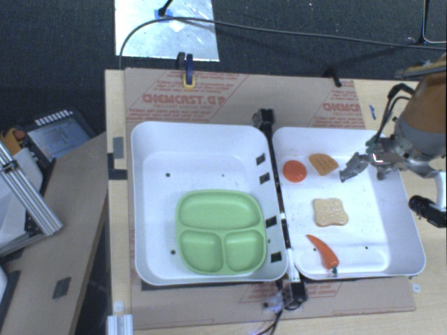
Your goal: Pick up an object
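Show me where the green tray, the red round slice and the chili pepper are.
green tray [222, 209], camera view, on its large upper compartment.
red round slice [295, 171], camera view, on its middle.
chili pepper [324, 251], camera view, mid-body.

Tray [221, 230] in left bin [150, 149]; food apparently right.
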{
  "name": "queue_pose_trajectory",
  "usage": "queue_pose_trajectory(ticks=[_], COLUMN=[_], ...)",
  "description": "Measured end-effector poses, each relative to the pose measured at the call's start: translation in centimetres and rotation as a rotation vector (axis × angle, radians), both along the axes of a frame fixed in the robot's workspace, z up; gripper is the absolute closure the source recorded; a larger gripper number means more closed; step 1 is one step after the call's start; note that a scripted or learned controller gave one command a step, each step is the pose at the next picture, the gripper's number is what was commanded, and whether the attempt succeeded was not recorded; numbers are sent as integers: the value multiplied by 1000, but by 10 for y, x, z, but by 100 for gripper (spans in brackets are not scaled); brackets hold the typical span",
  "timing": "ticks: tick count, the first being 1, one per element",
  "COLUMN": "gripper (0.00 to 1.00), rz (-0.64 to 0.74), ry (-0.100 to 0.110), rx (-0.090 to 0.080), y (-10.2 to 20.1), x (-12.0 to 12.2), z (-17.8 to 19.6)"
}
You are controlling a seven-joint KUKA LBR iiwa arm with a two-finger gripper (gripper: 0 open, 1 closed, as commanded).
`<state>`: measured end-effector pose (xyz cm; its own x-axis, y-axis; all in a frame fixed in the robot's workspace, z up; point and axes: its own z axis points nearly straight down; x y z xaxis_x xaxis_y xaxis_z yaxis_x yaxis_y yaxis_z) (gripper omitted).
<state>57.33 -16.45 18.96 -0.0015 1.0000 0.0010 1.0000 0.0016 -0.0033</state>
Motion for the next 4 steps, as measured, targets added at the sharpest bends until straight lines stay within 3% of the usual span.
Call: queue_pose_trajectory(ticks=[2,3,4], gripper=[0,100,100], rz=[-1,0,2], ry=[-8,-16,-9], rx=[-1,-2,-2], y=[-3,-3,2], x=[-1,2,-1], z=[-104,-89,-43])
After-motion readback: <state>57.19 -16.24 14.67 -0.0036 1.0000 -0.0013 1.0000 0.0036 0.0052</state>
